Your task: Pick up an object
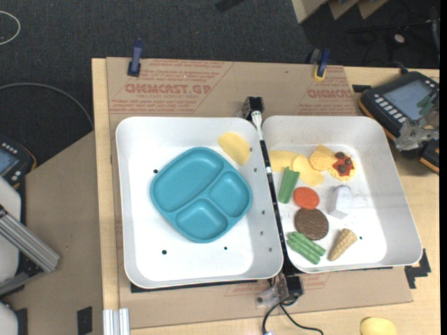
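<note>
In the left bin (140, 257) lies a blue three-compartment plate (200, 194), with a yellow toy piece (235, 147) just beyond its far right corner. The right bin (391, 187) holds several toy foods. Among them are pale yellow pieces (279, 160), a round cracker (321, 158), a tart with red berries (343, 165) and a green strip (287, 185). Nearer the front are a red-orange disc (306, 197), a white block (340, 201), a brown cookie (311, 223), green beans (306, 247) and a waffle cone (342, 243).
Both bins rest on a cardboard sheet (174, 86) held by blue clamps (135, 58) (320, 63). A control pendant (401, 103) lies on the bench at the right. A yellow object (377, 325) sits at the bottom edge. Metal framing (28, 246) stands at the left.
</note>
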Robot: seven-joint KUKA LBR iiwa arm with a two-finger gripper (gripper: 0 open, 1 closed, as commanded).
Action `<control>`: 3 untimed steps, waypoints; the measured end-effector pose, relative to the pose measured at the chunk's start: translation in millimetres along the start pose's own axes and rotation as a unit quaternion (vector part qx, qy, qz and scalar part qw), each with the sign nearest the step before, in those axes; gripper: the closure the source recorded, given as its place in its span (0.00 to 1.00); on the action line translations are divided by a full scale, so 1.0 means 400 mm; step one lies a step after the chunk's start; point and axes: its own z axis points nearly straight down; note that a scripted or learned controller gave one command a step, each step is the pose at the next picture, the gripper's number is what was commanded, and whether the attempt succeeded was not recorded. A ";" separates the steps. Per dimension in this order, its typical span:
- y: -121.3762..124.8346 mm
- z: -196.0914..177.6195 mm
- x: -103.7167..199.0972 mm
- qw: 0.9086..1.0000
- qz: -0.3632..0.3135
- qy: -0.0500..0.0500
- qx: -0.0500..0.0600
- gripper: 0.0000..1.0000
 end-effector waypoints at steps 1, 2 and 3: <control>-0.231 0.056 0.189 1.000 0.000 0.005 0.008 1.00; -0.226 0.202 0.017 1.000 0.005 0.003 0.007 1.00; -0.216 -0.108 0.232 1.000 -0.002 0.002 -0.001 1.00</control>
